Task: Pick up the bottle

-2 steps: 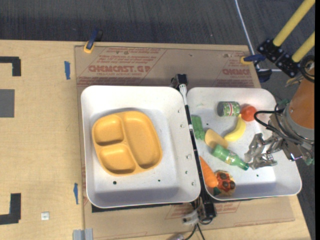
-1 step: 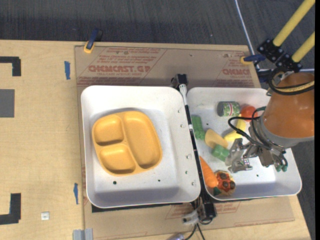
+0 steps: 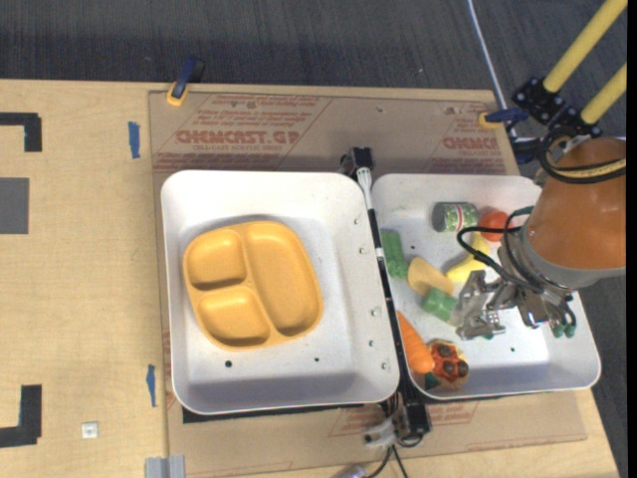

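In the right bin (image 3: 572, 361), nearest the camera, a carrot (image 3: 415, 344) lies along the left wall with a small dark toy (image 3: 450, 362) at its tip. Just beyond, the gripper (image 3: 478, 312) hangs low over the bin floor; I cannot tell how its fingers stand or whether they hold anything. The bottle (image 3: 435, 290), yellow with a green end, lies just left of it, beside a green piece (image 3: 394, 252). Farther back sits a can (image 3: 455, 215). The left bin (image 3: 199, 366) holds a yellow tray (image 3: 251, 283)
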Robot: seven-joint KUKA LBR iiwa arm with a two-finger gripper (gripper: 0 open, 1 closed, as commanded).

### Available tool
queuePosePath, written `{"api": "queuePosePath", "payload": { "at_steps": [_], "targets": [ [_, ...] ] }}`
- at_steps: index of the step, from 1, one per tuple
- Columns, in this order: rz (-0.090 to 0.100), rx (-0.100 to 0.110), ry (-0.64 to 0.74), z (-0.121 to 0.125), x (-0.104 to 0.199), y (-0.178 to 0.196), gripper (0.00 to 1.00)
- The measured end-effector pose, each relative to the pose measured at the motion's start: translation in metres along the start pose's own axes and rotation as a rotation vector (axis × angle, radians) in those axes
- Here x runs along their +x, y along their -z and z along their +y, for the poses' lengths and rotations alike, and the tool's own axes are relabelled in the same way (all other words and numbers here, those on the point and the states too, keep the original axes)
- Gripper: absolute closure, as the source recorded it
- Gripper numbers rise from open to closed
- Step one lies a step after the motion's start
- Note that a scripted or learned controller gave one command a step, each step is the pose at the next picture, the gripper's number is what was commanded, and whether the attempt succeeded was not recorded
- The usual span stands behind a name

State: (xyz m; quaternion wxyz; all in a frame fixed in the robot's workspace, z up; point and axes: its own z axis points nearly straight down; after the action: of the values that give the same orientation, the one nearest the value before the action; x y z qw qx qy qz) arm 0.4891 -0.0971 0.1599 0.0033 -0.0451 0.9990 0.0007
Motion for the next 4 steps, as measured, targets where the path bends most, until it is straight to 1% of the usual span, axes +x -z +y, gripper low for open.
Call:
{"api": "queuePosePath", "payload": {
  "at_steps": [1, 2, 3, 4],
  "targets": [
    [-0.007, 0.003, -0.033, 0.003, -0.004, -0.058, 1.0],
    [-0.001, 0.001, 0.226, 0.052, -0.01, 0.025, 1.0],
    [0.0, -0.001, 0.359, 0.116, -0.022, 0.025, 1.0],
    [0.0, -0.001, 0.577, 0.156, -0.043, 0.12, 1.0]
  ]
}}
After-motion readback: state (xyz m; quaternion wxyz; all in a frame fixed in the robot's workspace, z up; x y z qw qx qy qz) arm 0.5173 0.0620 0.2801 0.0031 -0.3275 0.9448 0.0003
